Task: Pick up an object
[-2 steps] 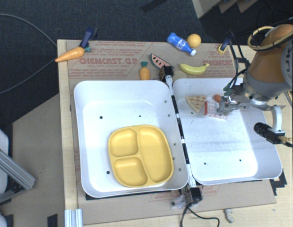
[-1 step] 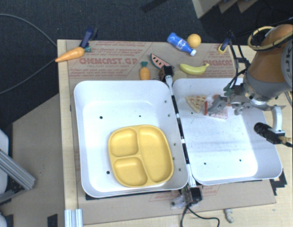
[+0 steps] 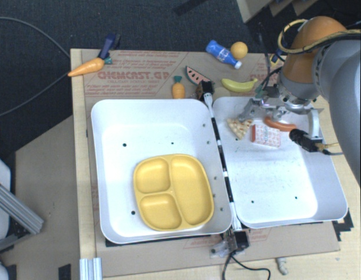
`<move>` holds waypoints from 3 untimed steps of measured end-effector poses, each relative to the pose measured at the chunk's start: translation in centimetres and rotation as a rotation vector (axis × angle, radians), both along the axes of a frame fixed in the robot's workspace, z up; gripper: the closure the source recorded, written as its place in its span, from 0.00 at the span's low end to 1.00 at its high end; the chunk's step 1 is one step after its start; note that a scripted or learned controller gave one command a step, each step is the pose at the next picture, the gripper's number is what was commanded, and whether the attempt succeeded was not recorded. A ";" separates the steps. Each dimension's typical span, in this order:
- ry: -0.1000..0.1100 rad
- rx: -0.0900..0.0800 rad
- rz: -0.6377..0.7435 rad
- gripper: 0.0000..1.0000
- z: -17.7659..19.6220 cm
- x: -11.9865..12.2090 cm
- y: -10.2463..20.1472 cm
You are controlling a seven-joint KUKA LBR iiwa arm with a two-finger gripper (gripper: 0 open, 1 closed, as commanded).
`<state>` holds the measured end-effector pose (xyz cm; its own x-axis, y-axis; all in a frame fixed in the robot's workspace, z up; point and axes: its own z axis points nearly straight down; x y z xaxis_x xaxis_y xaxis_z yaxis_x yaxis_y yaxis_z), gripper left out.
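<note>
My gripper (image 3: pixel 251 110) hangs low over the far left part of the right bin (image 3: pixel 285 185). Just below its tip lies a tan waffle-like piece (image 3: pixel 239 127). To the right of that piece sits a small red and white carton (image 3: pixel 266 135). An orange-red sausage (image 3: pixel 279 123) lies behind the carton, under my wrist. I see nothing held in the gripper.
A yellow divided plate (image 3: pixel 171 190) lies in the left bin (image 3: pixel 110 156). Behind the bins on the cardboard lie a banana (image 3: pixel 238 85), a blue bottle (image 3: pixel 222 53), an orange ball (image 3: pixel 239 49), a watermelon slice (image 3: pixel 196 74), a small orange toy (image 3: pixel 178 89) and a carrot (image 3: pixel 87 67).
</note>
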<state>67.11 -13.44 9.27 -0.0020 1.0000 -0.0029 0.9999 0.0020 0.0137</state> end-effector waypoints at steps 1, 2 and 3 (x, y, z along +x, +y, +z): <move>-0.003 -0.001 0.002 1.00 1.0 0.1 0.1; 0.010 0.000 -0.002 1.00 3.9 -0.4 -4.0; 0.011 0.001 -0.002 0.00 3.9 -0.4 -3.9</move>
